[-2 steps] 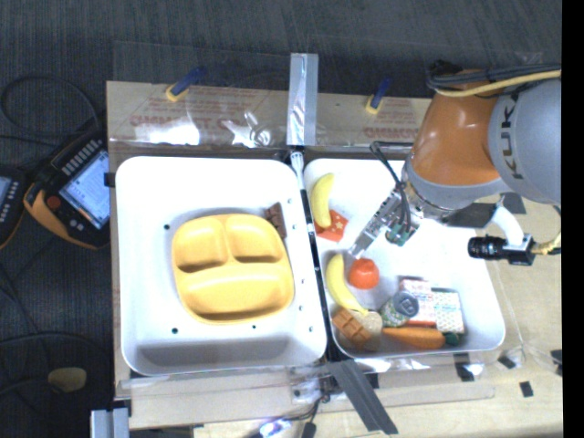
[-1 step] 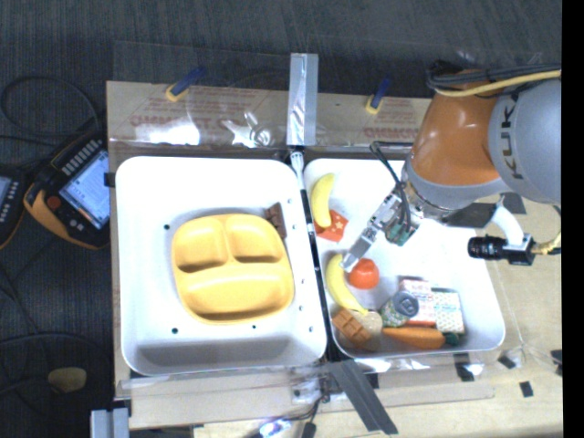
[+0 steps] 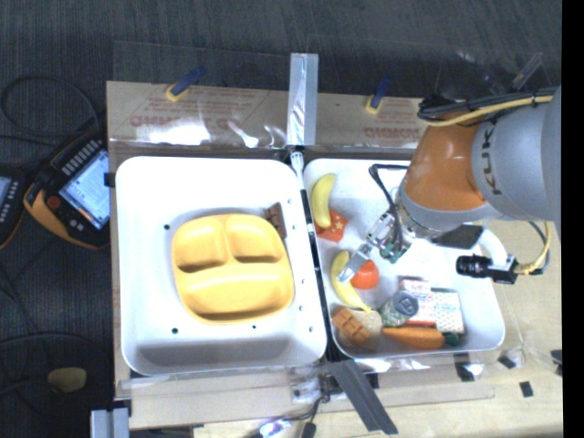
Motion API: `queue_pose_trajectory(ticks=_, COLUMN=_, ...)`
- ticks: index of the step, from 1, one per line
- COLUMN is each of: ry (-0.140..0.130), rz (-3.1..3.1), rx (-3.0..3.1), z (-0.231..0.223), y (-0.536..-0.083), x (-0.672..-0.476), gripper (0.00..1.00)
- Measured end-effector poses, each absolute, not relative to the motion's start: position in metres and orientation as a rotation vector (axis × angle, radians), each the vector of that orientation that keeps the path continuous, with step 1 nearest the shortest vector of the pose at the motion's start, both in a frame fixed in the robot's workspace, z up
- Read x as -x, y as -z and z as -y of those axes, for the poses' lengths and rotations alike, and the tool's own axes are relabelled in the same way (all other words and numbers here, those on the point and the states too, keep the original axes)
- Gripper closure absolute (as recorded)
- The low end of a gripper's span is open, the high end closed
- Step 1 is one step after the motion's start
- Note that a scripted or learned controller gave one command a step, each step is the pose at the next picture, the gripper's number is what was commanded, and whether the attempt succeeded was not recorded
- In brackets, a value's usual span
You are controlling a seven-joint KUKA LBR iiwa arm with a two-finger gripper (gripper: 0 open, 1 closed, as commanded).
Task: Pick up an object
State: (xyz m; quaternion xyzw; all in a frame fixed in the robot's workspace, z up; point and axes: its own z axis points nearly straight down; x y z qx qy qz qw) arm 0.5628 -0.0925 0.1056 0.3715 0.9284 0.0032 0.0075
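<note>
Over the right bin (image 3: pixel 493 245), the hand (image 3: pixel 381 241) hangs low with its two fingers spread apart and nothing between them, just above a small orange-red toy (image 3: pixel 363 276) lying against a banana (image 3: pixel 343 279). That toy looks light, hard and smooth plastic, likely to slip, so I would pinch it across its narrow middle, clear of the banana's curve
</note>
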Motion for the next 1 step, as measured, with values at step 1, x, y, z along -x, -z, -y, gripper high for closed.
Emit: queue_pose_trajectory(ticks=1, ry=-0.029, rz=-2.777, rx=-1.41, z=0.0945, y=-0.1005, x=-0.5481, gripper=0.0)
